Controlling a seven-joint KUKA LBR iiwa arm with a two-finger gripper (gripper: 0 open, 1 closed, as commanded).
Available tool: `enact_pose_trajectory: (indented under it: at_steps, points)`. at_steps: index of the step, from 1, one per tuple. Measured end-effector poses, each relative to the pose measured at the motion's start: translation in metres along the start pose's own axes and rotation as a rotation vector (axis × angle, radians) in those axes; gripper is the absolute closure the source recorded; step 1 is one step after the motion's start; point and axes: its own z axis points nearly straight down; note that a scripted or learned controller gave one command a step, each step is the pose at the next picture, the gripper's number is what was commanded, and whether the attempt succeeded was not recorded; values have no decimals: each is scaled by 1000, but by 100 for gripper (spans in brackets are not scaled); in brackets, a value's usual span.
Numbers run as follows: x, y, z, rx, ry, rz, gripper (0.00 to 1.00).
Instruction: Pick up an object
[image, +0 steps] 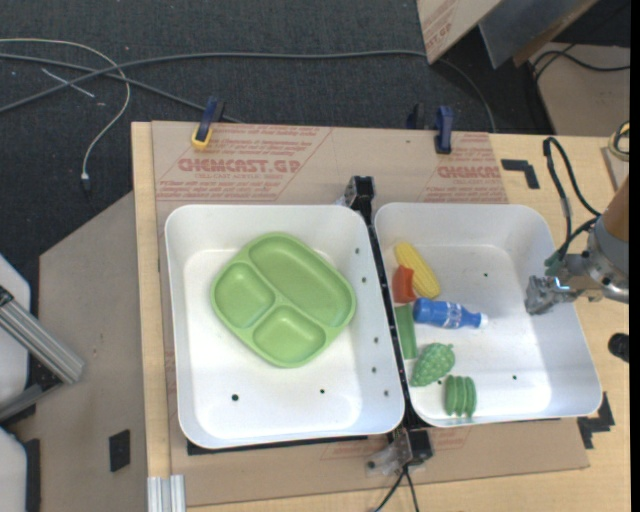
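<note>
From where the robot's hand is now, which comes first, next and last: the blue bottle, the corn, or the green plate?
Measured from the hand at the right bin's right edge:
1. Blue bottle, mid right bin, lying on its side.
2. Corn, by the right bin's left wall, toward the back.
3. Green plate, in the left bin, clearly farthest.

Bright even light, soft shadows, perhaps slightly blurred
</note>
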Motion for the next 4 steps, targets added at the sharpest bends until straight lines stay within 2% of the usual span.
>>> enact_pose_trajectory:
  at_steps: [1,2,3,4]
  points:
    - [1,-1,64,0,1,0,0]
    - [1,-1,68,-4,-1,0,0]
    - [1,0,56,-7,-2,0,100]
    - [1,6,-8,-16,-7,-3,100]
